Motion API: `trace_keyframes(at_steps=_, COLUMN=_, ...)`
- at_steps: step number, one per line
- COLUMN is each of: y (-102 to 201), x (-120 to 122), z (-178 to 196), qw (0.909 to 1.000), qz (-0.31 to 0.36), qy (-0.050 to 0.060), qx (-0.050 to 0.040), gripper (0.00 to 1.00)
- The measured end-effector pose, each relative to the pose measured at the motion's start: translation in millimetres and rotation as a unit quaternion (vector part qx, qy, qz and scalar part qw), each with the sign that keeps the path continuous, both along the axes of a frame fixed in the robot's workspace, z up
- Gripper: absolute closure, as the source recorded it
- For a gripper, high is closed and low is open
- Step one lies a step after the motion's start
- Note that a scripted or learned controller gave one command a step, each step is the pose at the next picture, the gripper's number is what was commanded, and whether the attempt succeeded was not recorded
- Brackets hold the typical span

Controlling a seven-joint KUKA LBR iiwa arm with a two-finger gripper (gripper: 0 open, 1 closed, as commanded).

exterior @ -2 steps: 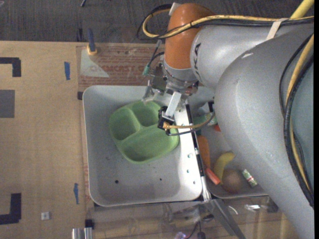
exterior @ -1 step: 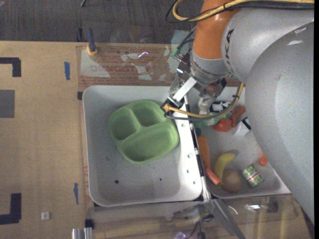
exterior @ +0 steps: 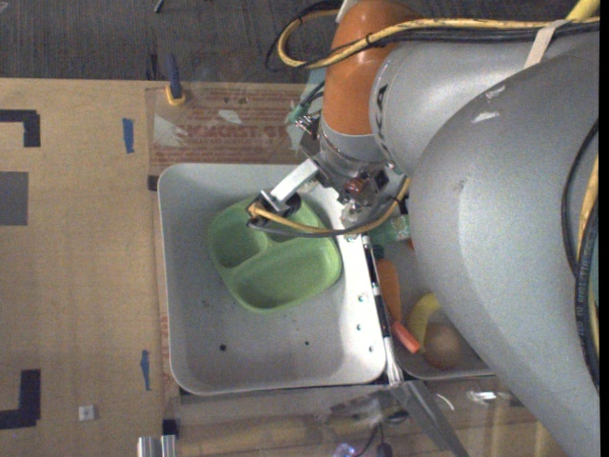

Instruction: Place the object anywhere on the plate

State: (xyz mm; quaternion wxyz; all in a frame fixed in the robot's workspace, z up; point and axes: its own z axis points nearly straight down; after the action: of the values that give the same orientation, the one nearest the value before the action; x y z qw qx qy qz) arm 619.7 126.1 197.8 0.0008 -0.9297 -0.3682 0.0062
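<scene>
The gripper (exterior: 364, 196) hangs beside the green plate (exterior: 285, 276) (its state, cannot tell); the orange toy (exterior: 387, 288) is probably light and slick, so pinch it mid-length.

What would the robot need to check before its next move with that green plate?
1. Green plate lies flat inside the left bin: ok.
2. Plate's big compartment shows bare surface to land on: ok.
3. Tool carrying an object: cannot tell, hidden from the camera.
4. Tool squarely over the plate: not ok, it hangs near the plate's upper right edge.
5. Objects waiting in the right bin, such as a yellow piece and a brown round one: ok.
</scene>
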Motion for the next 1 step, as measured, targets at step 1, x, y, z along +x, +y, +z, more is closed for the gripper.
trace_keyframes(at_steps=1, y=5.8, x=-33.8, z=89.4, qw=0.9961, qz=0.088, qy=-0.002, qx=0.0005, gripper=0.00)
